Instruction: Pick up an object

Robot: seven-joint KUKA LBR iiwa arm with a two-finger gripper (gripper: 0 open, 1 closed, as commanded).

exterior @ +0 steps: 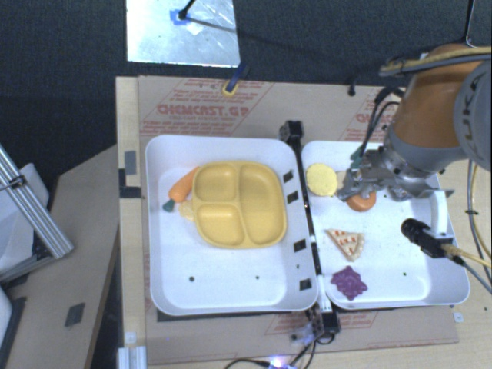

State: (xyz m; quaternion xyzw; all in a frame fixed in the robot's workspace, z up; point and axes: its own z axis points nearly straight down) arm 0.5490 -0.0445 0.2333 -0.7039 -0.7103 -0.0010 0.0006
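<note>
While the grey arm reaches in from the right, its tool (355, 187) sits low in the right white bin (453, 283) over a small orange rounded object (363, 201) | grip state: cannot tell | nearby: yellow round disc (322, 180), waffle-patterned wedge (347, 242), purple cluster (349, 282) | left white bin (165, 283): yellow divided plastic plate (234, 204), orange carrot (182, 185) touching its left edge.

Orange round object (363, 201) half hidden under the gripper (352, 188); carrot (182, 184) partly behind the yellow plate (234, 204).
</note>
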